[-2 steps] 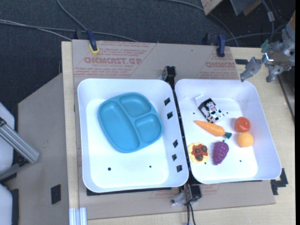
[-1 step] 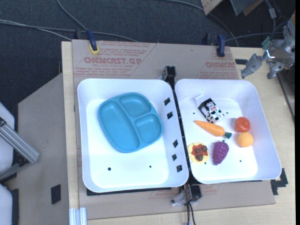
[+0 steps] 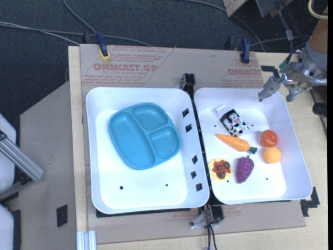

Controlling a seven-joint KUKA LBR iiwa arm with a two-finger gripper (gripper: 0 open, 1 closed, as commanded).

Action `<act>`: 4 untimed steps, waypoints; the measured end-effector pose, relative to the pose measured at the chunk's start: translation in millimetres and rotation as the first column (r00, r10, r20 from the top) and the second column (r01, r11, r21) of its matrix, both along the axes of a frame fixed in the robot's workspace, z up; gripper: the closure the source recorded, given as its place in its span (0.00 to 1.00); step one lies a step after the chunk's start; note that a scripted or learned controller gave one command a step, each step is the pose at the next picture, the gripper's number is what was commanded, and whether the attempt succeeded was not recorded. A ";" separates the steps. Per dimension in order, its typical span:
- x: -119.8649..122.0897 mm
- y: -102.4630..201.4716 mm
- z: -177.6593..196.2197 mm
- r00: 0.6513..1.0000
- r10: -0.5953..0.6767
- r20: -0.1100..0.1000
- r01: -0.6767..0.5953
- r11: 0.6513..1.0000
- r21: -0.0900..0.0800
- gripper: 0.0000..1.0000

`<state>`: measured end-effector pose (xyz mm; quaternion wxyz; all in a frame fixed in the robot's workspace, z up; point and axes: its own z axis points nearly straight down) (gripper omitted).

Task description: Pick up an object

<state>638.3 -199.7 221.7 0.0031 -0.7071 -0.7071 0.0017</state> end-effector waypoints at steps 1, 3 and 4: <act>5.4 4.4 -44.8 1.000 0.002 0.001 -0.002 1.000 0.000 0.00; 8.9 -4.4 -78.2 1.000 0.001 0.009 -0.001 1.000 -0.002 1.00; 17.9 -7.4 -29.9 1.000 0.001 0.014 -0.001 1.000 -0.004 1.00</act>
